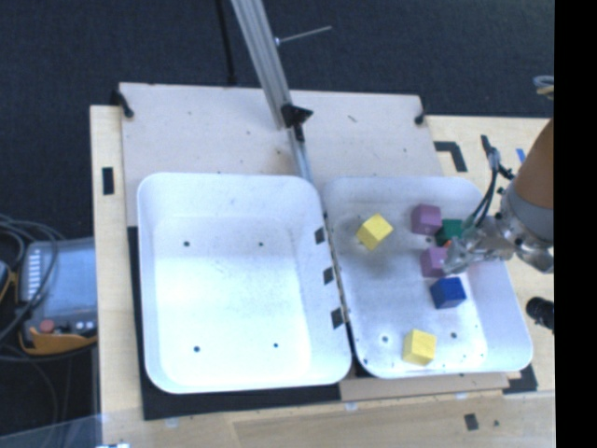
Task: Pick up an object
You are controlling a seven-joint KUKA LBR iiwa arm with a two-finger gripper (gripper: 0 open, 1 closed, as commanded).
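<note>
Two white bins side by side on the bench; left bin (pixel 233 278) holds no blocks, just dark specks on its floor; right bin (pixel 410 278) holds all the objects; counted: two yellow blocks, two purple blocks, one blue block, one green block, six in all. Yellow block (pixel 374 231) near the bin's upper left; second yellow block (pixel 419 346) near the front edge, well apart from the first; purple block (pixel 426 218) toward the upper middle; second purple block (pixel 433 261) just below it, beside the gripper; green block (pixel 452 231) between the two purple ones, partly hidden by the gripper; blue block (pixel 448 292) just below the lower purple one. Arm enters from the right, orange band at the frame edge; gripper (pixel 457 255) low over the cluster of purple, green and blue blocks; cannot tell how wide the pincer stands or if it has hold of anything, too blurred. One metal pole (pixel 266 59) slants up from the bins' back seam.
</note>
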